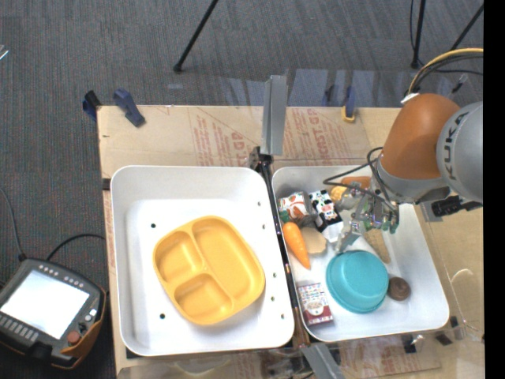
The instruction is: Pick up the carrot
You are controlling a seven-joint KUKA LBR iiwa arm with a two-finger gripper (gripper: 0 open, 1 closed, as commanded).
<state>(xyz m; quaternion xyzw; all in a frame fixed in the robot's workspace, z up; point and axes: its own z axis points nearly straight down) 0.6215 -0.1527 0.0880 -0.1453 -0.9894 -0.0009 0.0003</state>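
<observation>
While the smooth orange tapered carrot lies at the right bin's left wall, the two-finger gripper hovers right of it, fingers spread, empty, presumably for approach.

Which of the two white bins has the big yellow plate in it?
The left white bin, far from the arm. Its yellow divided plate lies alone; the right bin holds the clutter.

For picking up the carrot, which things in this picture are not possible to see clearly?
- Gripper, camera view: small and blurred, so open or shut is unclear.
- Small packages behind the carrot: labels too small to read.
- Pale item beside the carrot: partly covered by it, identity unclear.
- Orange item at the right bin's back: partly hidden by the arm.
- Dark round item beside the teal bowl: too small to identify.
</observation>
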